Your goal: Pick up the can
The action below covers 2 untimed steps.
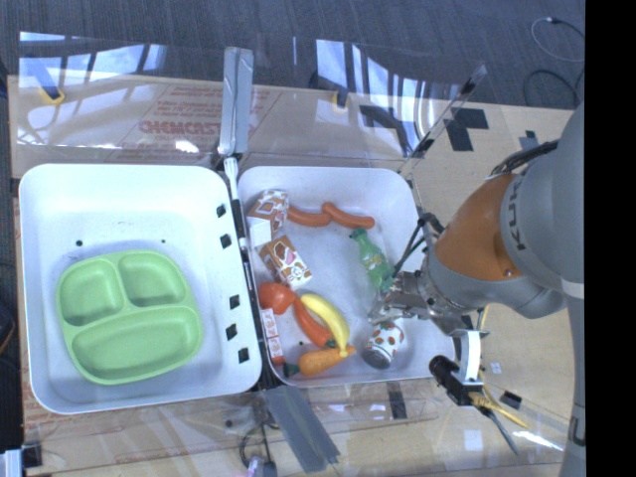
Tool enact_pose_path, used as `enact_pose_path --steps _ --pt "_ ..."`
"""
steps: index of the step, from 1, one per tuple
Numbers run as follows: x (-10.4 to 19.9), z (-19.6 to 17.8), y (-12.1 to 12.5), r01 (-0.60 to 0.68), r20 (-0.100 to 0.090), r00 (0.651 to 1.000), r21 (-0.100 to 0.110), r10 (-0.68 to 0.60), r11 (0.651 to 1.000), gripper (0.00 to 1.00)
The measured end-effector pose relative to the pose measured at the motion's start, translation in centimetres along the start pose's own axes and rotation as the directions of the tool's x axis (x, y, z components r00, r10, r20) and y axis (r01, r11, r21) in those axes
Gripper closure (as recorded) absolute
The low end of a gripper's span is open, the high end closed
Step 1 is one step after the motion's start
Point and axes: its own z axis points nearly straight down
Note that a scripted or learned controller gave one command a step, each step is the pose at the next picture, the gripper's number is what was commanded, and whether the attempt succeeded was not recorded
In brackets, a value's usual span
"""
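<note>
Right, your can lies tipped at 5 o'clock in the right bin, beside the banana. Hand sits just above it; grip state can't tell.

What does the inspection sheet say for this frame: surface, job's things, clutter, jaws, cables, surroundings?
Surface: two white bins side by side, left bin, right bin.
Job's things: can on its side, front right of the right bin.
Clutter: sausages, green bottle, banana, carrot, cartons; green divided plate in the left bin.
Jaws: gripper just above the can; state unclear.
Cables: one along the arm's wrist.
Surroundings: clear sheet under the bins, dark carpet.
</note>
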Motion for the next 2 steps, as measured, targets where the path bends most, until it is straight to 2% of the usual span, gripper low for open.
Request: enact_pose_path --steps 1,2 --pt "0.0 0.0 0.0 0.0 0.0 1.0 0.0 0.0 1.0 0.0" --pt "4.6 0.9 -1.0 -0.072 0.001 0.997 -0.002 0.072 0.997 0.0"
